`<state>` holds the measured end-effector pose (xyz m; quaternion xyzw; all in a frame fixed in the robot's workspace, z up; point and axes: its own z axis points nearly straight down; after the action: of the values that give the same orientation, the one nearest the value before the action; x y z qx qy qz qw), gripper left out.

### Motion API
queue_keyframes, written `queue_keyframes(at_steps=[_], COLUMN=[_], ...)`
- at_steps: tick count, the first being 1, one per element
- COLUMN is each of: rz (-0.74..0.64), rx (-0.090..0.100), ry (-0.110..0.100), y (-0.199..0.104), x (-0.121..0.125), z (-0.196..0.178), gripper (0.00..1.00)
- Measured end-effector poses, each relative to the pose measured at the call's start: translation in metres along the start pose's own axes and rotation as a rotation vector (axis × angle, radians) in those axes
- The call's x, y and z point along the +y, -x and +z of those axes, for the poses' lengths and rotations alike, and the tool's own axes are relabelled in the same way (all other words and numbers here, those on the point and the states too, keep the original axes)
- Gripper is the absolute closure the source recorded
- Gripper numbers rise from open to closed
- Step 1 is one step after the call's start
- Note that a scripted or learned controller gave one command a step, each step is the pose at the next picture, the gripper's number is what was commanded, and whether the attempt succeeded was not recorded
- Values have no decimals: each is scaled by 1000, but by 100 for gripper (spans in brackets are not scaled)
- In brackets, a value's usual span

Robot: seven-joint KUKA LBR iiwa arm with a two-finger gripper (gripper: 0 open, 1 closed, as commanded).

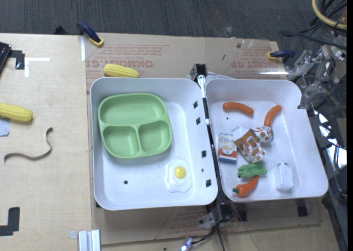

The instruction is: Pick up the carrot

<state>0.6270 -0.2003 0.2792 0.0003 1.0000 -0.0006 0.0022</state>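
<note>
Item: small orange plastic carrot with green top (248, 181) — lying at the near edge of the right white bin (309, 150), beside a white mouse-shaped piece (284, 177). Gripper (317, 81) parked off the bin's far right corner — I cannot tell its finger state. I judge approach not yet begun; next, travel over the carrot and descend.

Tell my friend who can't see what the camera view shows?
A toy carrot lies near the front of the right bin, among two sausages, small food packs and a white item. The left bin holds a green divided plate and a fried egg.
</note>
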Motion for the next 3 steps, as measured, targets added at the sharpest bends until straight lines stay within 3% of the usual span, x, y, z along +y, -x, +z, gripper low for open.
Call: queue_keyframes(at_steps=[1,2,3], rz=[-114,448,526], rx=[-1,3,3], ry=[0,-1,-1], y=[-19,-90,-143], x=[42,93,101], z=[181,187,187], gripper=[0,0,0])
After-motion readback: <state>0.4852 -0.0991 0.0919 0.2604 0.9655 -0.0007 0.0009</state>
